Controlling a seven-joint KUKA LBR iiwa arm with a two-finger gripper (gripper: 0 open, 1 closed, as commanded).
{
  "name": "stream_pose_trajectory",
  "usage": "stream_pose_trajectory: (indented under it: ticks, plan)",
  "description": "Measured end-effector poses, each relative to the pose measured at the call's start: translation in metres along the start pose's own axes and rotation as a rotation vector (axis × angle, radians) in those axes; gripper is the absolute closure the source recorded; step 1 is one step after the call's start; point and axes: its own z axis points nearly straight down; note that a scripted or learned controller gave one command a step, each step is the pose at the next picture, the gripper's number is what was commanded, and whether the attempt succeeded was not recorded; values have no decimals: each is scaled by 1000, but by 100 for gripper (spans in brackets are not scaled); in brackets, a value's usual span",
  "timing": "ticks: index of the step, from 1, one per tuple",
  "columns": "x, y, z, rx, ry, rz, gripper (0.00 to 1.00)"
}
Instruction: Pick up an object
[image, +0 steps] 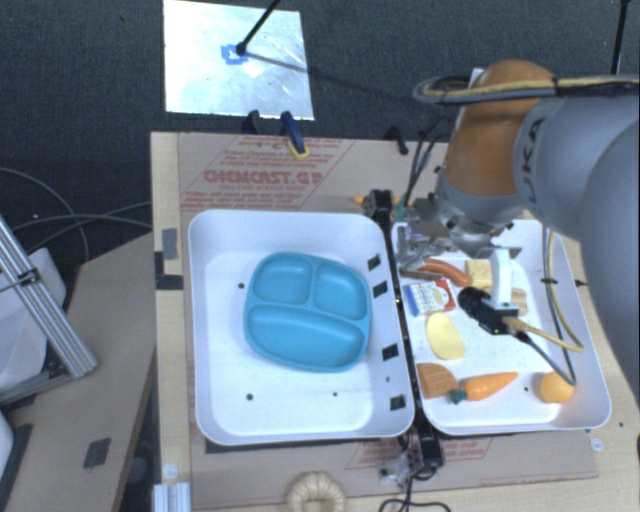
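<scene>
Right now the gripper (430, 240) is hovering over the right bin's (505, 352) far end, open or closed I cannot tell, and the orange-red sausage toy (441, 268) is lying just nearside of it, stretched crosswise.

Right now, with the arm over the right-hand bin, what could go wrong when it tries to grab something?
The red sausage, small packet and yellow piece lie crowded together in the right bin, so a grab may catch two or knock one aside. The round orange toy near the bin's wall could roll if nudged. The arm hangs over that clutter and might bump it.
</scene>
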Motion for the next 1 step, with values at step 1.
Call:
stream_pose_trajectory:
  ticks: [1]
  plan:
    - [13,-11,-9,0,1,-5,100]
